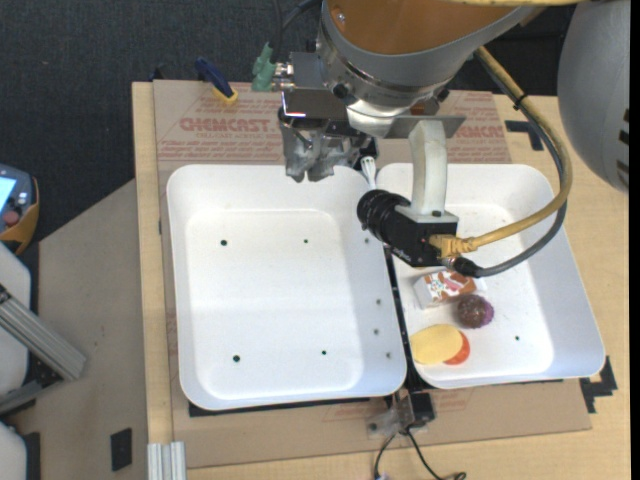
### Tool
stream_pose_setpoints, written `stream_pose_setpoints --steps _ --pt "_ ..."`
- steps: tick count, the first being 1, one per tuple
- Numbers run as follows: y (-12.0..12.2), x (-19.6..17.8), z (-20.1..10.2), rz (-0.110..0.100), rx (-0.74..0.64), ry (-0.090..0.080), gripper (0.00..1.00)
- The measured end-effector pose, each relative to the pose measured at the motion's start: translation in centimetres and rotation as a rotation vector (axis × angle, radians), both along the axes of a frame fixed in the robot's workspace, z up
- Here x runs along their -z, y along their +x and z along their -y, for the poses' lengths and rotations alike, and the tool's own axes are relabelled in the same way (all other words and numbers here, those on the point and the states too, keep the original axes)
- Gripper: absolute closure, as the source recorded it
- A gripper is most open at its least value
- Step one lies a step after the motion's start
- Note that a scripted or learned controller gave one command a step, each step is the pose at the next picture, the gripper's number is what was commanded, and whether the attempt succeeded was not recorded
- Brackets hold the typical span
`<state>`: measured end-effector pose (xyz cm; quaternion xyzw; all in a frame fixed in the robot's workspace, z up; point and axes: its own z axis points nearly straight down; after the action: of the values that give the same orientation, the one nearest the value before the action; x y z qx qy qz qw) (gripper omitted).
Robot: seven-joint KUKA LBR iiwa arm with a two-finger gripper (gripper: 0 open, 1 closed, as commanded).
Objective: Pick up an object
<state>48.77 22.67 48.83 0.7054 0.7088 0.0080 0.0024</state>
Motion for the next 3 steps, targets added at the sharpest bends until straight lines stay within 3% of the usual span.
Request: stream_pose_setpoints --steps 1,2,3 --pt "-1.0 14.2 0.3 -0.029 0.005 -0.014 1.00" --pt "-0.8 -5.7 0.3 0.005 0.003 0.002 1.00" --pt "-1.0 7.7 0.2 -0.029 0.006 -0.015 1.00"
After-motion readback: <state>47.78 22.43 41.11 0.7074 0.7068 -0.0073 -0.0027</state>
